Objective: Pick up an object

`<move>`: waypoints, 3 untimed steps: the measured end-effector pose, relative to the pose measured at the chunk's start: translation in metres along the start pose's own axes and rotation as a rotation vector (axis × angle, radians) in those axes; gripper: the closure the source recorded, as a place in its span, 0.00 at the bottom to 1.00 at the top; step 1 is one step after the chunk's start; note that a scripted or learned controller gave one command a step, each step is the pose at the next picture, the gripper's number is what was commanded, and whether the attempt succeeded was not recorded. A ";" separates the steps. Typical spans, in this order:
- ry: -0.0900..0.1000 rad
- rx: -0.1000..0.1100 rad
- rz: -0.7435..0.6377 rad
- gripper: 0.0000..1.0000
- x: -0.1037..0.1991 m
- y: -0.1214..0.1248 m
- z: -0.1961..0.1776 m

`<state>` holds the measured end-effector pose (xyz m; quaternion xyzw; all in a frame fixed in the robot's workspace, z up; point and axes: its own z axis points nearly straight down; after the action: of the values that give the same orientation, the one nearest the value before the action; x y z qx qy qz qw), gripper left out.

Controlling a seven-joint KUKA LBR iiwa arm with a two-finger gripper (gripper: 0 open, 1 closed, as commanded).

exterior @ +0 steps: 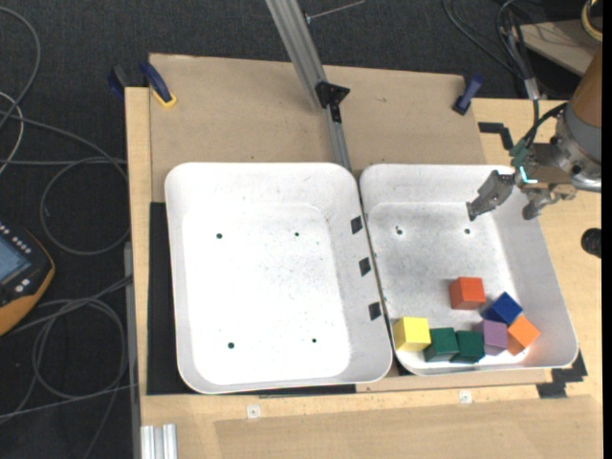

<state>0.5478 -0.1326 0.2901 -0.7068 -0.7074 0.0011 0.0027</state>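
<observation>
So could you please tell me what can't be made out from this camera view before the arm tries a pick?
- Gripper: small and partly blurred at the right bin's far right corner; nothing shows between its fingers.
- Arm: cut off by the right edge above the wrist.
- Purple block: partly covered by the blue block and orange block.
- Two green blocks: so close together that their boundary is unclear.

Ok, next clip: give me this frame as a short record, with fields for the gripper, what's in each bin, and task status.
gripper: open, above the far right part of the right bin, nothing between its fingers
right bin: red block, blue block, orange block, purple block, two green blocks, yellow block, clustered at the near edge
left bin: no blocks seen
task status: no object picked yet
</observation>
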 end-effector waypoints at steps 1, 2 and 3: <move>-0.001 -0.005 0.000 0.00 0.000 0.001 -0.002; -0.001 0.000 0.001 0.00 -0.001 -0.001 0.040; 0.000 0.001 0.001 0.00 0.007 0.004 0.090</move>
<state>0.5515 -0.1254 0.2002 -0.7072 -0.7070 0.0014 0.0030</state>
